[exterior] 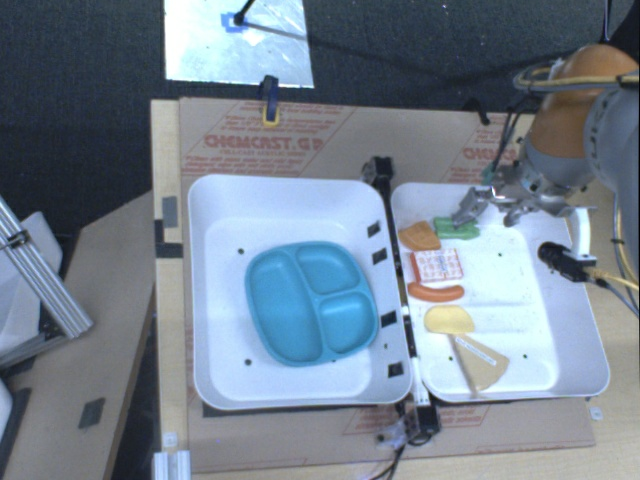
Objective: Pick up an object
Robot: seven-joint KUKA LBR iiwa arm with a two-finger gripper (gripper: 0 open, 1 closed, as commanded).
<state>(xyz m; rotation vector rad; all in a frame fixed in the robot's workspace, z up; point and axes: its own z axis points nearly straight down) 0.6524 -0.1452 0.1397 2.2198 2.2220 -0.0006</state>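
Over the right bin's (pixel 570 348) far left part, the gripper (pixel 478 208) hangs low with its fingers spread apart, holding nothing. A green piece (pixel 455 230) lies just beneath it, beside an orange piece (pixel 420 236). Nearer lie a red-and-white card (pixel 438 265), a sausage (pixel 436 291), a yellow piece (pixel 448 319) and a tan wedge (pixel 482 360). A blue tray (pixel 308 302) sits in the left bin (pixel 215 268).
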